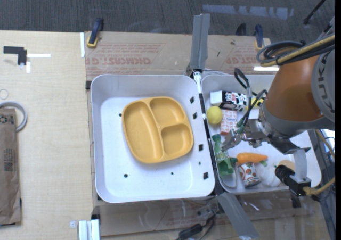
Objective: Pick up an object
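Note:
The right bin [226, 183] holds several small objects: a yellow ball [214, 115], a white and black carton [230, 98], a red-printed packet [228, 122], a green item [222, 158], an orange carrot [251, 157] and a small printed can [249, 174]. My gripper [233, 140] hangs over the left part of this bin, just above the green item and left of the carrot. The grey wrist and orange band [290, 92] hide the bin's right half. Nothing shows between the fingers.
The left bin [106, 175] holds a yellow divided plate [157, 128]. A metal divider post [200, 42] stands between the bins at the back. Cardboard [138, 52] lies behind the bins. A brown bag [9, 159] lies on the bench at far left.

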{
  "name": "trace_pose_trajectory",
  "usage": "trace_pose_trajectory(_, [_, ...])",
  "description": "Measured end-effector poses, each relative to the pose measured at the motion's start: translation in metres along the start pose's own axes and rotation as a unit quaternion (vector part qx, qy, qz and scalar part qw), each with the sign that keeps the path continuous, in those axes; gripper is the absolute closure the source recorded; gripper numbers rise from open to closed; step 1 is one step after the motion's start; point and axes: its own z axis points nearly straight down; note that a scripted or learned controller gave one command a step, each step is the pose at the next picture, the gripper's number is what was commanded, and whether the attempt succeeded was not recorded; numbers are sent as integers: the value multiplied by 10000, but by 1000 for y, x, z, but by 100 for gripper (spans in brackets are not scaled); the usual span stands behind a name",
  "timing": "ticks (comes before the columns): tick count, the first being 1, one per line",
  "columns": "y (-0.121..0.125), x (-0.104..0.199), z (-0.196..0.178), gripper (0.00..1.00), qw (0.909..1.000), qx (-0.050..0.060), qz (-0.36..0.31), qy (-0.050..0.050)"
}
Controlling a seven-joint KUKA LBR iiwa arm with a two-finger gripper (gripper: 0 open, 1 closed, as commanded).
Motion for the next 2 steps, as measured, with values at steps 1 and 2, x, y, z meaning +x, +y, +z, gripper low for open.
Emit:
trace_pose_trajectory(1, [-4,-58,83,0,9946,-1,1042,5])
trace_pose_trajectory(2, [-4,-59,75,100,9944,13,1059,4])
